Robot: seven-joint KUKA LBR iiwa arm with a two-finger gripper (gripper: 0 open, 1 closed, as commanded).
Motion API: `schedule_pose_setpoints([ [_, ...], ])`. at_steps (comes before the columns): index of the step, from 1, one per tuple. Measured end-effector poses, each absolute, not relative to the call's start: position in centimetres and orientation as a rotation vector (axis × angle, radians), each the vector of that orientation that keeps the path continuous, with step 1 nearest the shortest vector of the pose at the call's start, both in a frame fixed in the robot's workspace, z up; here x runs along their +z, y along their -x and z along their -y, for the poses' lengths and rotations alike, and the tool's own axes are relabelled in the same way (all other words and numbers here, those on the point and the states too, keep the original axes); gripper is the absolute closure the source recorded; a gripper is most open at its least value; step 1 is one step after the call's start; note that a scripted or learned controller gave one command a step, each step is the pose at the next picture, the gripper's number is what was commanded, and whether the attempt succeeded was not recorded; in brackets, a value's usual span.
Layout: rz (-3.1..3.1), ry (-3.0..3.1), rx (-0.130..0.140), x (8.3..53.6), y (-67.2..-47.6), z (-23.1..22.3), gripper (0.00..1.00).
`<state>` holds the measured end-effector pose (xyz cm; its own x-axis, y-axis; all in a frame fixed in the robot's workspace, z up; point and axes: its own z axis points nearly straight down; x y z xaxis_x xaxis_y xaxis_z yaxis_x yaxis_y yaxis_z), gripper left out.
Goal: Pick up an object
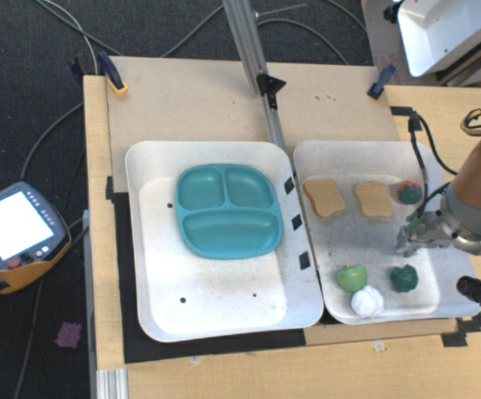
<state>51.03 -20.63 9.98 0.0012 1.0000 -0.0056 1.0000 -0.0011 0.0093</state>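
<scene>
The right bin point(340, 223) holds two tan bread slices point(324, 197) point(375, 199), a small red and green piece point(409, 194), a green apple point(352, 277), a white ball point(366, 302) and a dark green broccoli piece point(404, 278). A teal divided plate point(226, 209) lies in the left bin point(165, 306). My gripper point(412, 238) hangs low at the right side of the right bin, just above the broccoli piece and below the red and green piece. Nothing shows between its fingers.
A metal pole point(252, 52) slants down to the seam between the bins. Cables run along the bench's right edge. A teach pendant point(12, 235) lies on the floor at the left. Blue clamps point(111, 75) point(381, 80) grip the back board.
</scene>
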Motion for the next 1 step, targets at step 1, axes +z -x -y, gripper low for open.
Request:
schedule_pose_setpoints([
  [1, -2.22, -2.217, 0.003, 14.35, -51.0, 20.32, 1.0],
])
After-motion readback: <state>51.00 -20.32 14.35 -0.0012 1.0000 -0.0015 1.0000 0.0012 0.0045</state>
